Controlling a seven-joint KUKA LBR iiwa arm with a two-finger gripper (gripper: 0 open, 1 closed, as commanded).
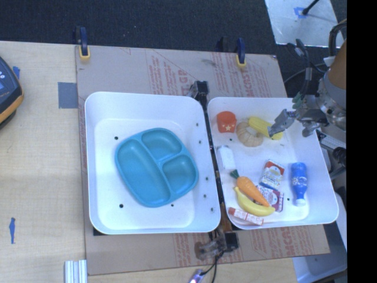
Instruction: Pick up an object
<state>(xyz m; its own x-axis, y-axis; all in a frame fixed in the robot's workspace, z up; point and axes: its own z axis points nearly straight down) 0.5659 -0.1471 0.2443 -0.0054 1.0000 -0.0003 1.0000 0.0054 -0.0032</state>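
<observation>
The right bin (321,217) holds several small items: an orange-red cup (226,121), a tan bun-shaped piece (250,137), a yellow piece (258,124), a carrot (250,187), a banana (254,206), a red-and-white packet (272,174) and a blue bottle (298,182). My gripper (295,125) hangs over the bin's back right part, open, with nothing between its fingers. Its left finger (281,123) ends just beside the right end of the yellow piece. The other finger (310,128) is over bare bin floor.
The left bin (97,158) holds a blue divided plate (156,167). A small white piece (226,156) lies near the wall between the bins. A second packet (274,197) and a flat bar (246,217) lie at the right bin's front. Clamps (240,50) hold the cardboard base.
</observation>
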